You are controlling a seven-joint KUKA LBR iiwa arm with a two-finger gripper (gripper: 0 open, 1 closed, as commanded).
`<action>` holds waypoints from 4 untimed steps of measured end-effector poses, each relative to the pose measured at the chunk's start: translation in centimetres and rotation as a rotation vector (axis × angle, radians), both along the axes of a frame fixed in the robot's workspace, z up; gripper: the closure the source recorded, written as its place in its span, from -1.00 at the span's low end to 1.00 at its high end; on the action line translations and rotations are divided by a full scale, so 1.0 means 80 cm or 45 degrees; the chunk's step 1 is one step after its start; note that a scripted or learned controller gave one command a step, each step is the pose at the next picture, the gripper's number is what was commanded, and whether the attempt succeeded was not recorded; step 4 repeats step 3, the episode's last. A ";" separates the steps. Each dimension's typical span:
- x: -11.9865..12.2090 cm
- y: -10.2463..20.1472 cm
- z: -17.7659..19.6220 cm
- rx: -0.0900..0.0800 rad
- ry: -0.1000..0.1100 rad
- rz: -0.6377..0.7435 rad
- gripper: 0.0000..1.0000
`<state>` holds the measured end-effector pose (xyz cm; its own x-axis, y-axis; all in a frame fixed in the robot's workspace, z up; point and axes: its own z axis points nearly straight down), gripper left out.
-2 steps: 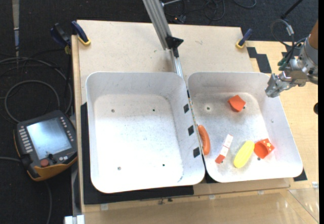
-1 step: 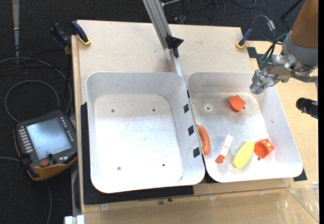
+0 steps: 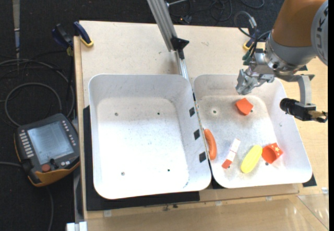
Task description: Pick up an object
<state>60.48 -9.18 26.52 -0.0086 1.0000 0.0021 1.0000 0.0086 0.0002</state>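
Orange block (image 3: pixel 243 106) lies in the right bin (image 3: pixel 292 172); we see the pincer (image 3: pixel 244 88) just above it, and cannot tell its opening.

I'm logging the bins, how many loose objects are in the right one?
5, none seemingly hidden: orange block below the claw, orange sausage by the left wall, white-and-red stick, yellow piece, red piece at right.

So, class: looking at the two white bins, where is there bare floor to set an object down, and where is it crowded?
The left bin offers bare floor from wall to wall. In the right bin, the near half is crowded: sausage, white stick, yellow piece, red piece. A small bare patch lies between the orange block and the sausage.
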 end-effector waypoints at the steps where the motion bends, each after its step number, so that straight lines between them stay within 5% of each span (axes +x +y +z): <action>1: 0.005 0.075 0.000 0.000 0.000 0.001 1.00; 3: 0.025 0.212 -0.038 -0.002 0.003 -0.001 1.00; 4: 0.025 0.212 -0.038 -0.002 0.003 -0.001 1.00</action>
